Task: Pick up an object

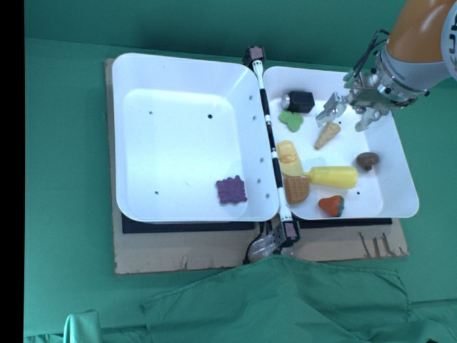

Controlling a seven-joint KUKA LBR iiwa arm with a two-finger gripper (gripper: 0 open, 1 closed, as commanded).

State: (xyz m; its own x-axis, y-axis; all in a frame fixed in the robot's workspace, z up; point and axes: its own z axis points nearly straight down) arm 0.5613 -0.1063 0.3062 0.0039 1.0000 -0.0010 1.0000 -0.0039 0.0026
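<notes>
With gripper (351, 111) spread wide, gripping nothing, just beside the tan cone-shaped toy (327, 134): descend centred, straddle cone, then close.

The left bin (143, 84) is open floor but for a purple toy (231, 190) at five o'clock, while the right bin (400, 191) is crowded along its nine-o'clock side, leaving bare floor toward three.

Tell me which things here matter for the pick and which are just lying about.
Job: gripper, open above the right bin; ice cream cone, the nearest item.
Lying about: purple waffle, black block, green piece, yellow bottle, strawberry, brown mushroom.
</notes>
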